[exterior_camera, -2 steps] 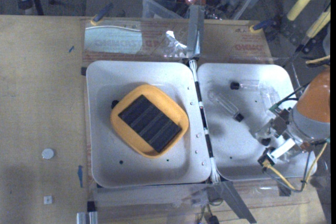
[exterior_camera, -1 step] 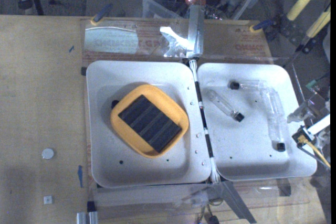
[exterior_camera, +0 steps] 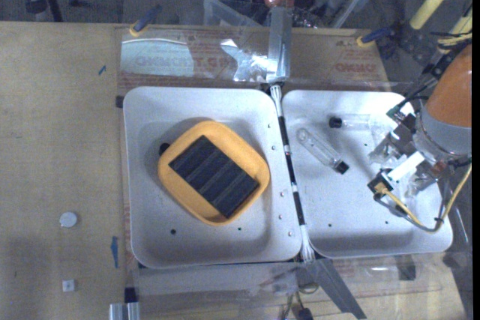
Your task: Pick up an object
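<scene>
Fingers [exterior_camera: 388, 160]: spread or clenched, could not tell. Hung low in the right bin [exterior_camera: 330, 232], near the clear tube [exterior_camera: 321, 149]. Needed to straddle it crosswise, centred, closing gently; looked apt to roll.

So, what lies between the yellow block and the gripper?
Between yellow block and gripper, the camera view shows the bins' adjoining rims and a clear black-capped tube.
</scene>
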Controlling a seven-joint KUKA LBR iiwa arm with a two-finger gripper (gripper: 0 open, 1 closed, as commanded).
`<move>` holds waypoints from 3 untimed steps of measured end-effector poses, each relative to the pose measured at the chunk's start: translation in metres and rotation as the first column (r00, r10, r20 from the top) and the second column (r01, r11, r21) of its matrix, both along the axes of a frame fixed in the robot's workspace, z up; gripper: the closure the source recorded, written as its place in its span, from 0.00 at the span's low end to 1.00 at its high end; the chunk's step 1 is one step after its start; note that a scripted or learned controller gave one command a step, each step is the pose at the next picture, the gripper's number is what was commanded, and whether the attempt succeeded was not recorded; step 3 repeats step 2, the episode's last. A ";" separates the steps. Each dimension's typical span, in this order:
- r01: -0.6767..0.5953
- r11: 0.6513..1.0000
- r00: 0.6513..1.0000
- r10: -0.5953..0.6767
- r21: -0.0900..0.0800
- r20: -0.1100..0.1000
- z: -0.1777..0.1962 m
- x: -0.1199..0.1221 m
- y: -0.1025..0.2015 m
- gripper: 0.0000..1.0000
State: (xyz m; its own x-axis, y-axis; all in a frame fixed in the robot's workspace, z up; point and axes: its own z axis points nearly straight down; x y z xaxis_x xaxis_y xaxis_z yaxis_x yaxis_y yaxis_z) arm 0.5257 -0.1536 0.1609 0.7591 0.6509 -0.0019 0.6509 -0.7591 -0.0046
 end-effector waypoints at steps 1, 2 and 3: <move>-0.009 1.000 1.000 0.009 -0.003 0.003 0.138 -0.002 -0.033 0.00; -0.142 0.990 0.990 0.142 0.001 0.000 0.048 0.022 -0.051 0.00; -0.142 0.990 0.990 0.142 0.001 0.000 0.048 0.022 -0.051 0.00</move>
